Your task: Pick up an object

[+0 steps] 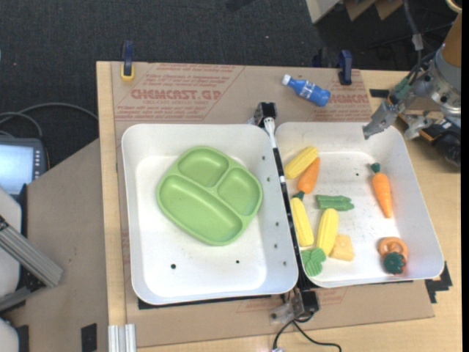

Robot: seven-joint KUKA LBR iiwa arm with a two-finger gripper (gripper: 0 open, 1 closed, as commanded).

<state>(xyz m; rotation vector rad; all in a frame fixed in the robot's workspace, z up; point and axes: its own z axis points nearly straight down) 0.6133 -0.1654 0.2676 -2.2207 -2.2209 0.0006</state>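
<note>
The right bin (pixel 418 196) holds several toy foods: a corn cob (pixel 301 161) against a small carrot (pixel 308 175), a green pea pod (pixel 334 202), two more corn cobs (pixel 301 221) (pixel 327 230), a cheese wedge (pixel 341 248), a green leafy piece (pixel 314 261), a larger carrot (pixel 382 191) and an orange-and-green piece (pixel 393 254). My gripper (pixel 393 128) hangs over the bin's far right corner, above and behind the larger carrot. It is open, and nothing sits between its fingers.
The left bin (pixel 139 233) carries a green divided plate (pixel 209 194). A blue bottle (pixel 308 91) lies on the cardboard behind the right bin. A black clamp (pixel 265 113) sits at the top of the seam between the bins.
</note>
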